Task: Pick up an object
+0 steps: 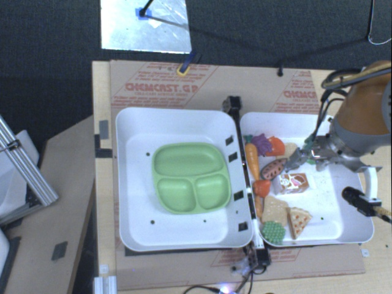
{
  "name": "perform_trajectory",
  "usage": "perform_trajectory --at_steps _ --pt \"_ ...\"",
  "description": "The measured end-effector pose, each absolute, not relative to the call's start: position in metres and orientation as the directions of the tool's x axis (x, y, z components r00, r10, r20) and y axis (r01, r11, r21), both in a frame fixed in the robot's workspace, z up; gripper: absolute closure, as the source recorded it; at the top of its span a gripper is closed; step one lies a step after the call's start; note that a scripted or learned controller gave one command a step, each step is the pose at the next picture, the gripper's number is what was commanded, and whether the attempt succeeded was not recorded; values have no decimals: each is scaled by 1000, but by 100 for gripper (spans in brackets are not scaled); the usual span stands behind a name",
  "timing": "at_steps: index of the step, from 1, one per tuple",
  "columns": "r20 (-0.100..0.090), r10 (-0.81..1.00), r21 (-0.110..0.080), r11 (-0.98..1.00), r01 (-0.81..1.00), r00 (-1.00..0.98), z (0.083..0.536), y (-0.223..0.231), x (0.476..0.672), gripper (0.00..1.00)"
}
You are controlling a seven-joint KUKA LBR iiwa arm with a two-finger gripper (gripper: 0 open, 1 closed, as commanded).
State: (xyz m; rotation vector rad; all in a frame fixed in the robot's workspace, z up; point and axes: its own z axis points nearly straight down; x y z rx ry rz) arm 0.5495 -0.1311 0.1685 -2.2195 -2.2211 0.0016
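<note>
Whether the jaws are parted or closed cannot be told from the camera view: the gripper (298, 158) shows only as a dark tip low over the right bin (352, 222), at the end of the grey arm (361, 124) with its orange band, and nothing is visibly caught in it. Just below and to the left of that tip lies a brown sausage-like toy (273, 168), and directly beneath it a small flat printed packet (294, 182); either looks like the likely target, since the tip points down at the gap between them. Up and to the left sit a purple toy (263, 143) and a red-orange one (276, 146), with an orange carrot (252, 158) along the divider. Farther down lie a bread slice (275, 210), a pizza wedge (298, 220) and a green dotted piece (274, 231). The toys crowd the bin's left side, so a clean grasp of one without nudging its neighbours looks difficult. Well off to the left, the other bin (135, 164) holds a green divided plate (188, 177).
</note>
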Motion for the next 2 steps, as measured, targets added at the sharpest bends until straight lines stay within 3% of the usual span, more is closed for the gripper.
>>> perform_trajectory --at_steps 1,2 --pt "-7 1000 9 1 1000 -1 115 -126 554 0" --pt "0 1000 2 1 1000 -1 104 -125 554 0"
